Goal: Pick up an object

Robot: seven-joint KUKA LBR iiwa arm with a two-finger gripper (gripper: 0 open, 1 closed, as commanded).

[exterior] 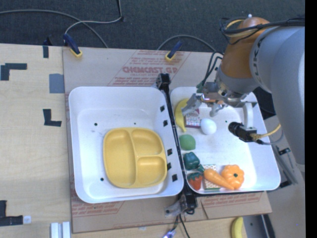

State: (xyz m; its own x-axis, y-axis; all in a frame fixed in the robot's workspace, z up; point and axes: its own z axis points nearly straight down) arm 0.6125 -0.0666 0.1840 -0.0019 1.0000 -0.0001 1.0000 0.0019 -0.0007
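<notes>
White egg (208, 127) is lying near the right bin's (267, 177) centre as the gripper (205, 107), fingers spread apart and empty, is hovering at its eleven o'clock; descending and closing likely comes next.

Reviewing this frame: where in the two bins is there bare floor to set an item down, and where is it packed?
Left bin: bare floor rings the yellow divided plate, widest along the far and left walls. Right bin: bare patch mid-floor, between the white egg and the orange pepper. Crowded along its left wall and near corner, and under the gripper.
</notes>
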